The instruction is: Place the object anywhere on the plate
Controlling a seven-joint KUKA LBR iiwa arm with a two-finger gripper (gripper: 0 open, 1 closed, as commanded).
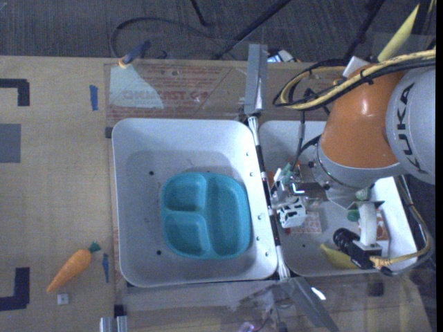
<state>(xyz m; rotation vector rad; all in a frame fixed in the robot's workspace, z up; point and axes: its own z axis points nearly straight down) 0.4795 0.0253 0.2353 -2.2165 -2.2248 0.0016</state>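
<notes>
Bench (55, 116), toy carrot (69, 269), arm (367, 123) over right bin (405, 206)

A pale wooden tabletop (55, 185) fills the left and middle of the frame, marked with black tape corners (17, 88) at the far left and short blue tape strips (93, 97). Across the top runs dark grey carpeted floor (83, 12), crossed by black stand legs (277, 5) and a looping black cable (159, 30). Light is even and soft.
</notes>
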